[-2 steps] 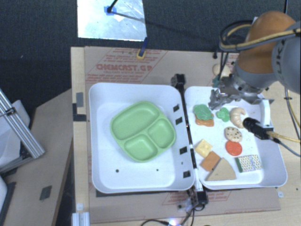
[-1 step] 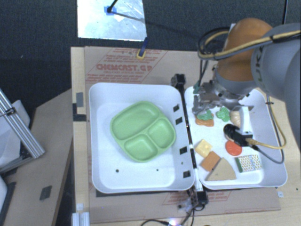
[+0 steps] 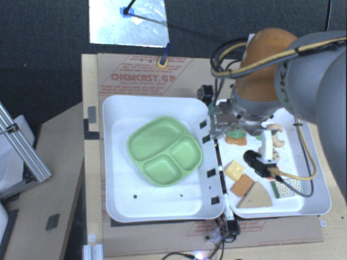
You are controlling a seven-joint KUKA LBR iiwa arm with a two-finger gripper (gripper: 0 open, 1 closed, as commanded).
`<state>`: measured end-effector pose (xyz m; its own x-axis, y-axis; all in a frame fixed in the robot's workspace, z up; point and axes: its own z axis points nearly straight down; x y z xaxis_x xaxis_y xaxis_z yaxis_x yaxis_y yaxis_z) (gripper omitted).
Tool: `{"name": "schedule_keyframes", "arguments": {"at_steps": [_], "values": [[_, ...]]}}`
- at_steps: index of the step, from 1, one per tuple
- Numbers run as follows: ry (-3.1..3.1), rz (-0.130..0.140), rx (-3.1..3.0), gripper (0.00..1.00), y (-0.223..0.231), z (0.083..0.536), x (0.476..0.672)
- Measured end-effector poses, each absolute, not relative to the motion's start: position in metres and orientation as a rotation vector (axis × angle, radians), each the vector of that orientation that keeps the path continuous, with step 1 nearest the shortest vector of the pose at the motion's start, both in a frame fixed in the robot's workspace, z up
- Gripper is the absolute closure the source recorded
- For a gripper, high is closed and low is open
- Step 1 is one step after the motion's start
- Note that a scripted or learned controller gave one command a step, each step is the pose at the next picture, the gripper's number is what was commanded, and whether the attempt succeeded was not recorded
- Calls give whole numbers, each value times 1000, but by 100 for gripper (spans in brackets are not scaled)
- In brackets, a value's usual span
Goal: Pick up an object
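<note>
Gripper [image 3: 219, 124] hangs low over the far left corner of the right bin [image 3: 320, 199], just beside the seam between the two bins. The wrist covers it from above, so I cannot tell whether it is wide, narrow or holding anything. To its right the arm bends at the orange band [image 3: 265, 58], and the grey link [image 3: 317, 85] runs off the right edge.

The bench [image 3: 59, 145] bears printed cardboard [image 3: 143, 76] under both bins, with a foil sheet [image 3: 127, 15] beyond its far edge. The left bin [image 3: 116, 161] carries a green divided plate [image 3: 164, 150] near its middle. In the right bin an orange-and-green piece [image 3: 236, 139] lies just beside the gripper. Toward the near left corner, a yellow wedge [image 3: 235, 170], an orange block [image 3: 242, 185] and a tan wedge [image 3: 255, 199] lie close together.
</note>
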<state>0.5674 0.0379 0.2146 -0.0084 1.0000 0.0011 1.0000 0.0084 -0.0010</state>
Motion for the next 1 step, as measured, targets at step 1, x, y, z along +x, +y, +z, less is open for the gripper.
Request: {"name": "schedule_keyframes", "arguments": {"at_steps": [1], "values": [[-2229, -3, -2214, 100, 47, 222, 576]]}}
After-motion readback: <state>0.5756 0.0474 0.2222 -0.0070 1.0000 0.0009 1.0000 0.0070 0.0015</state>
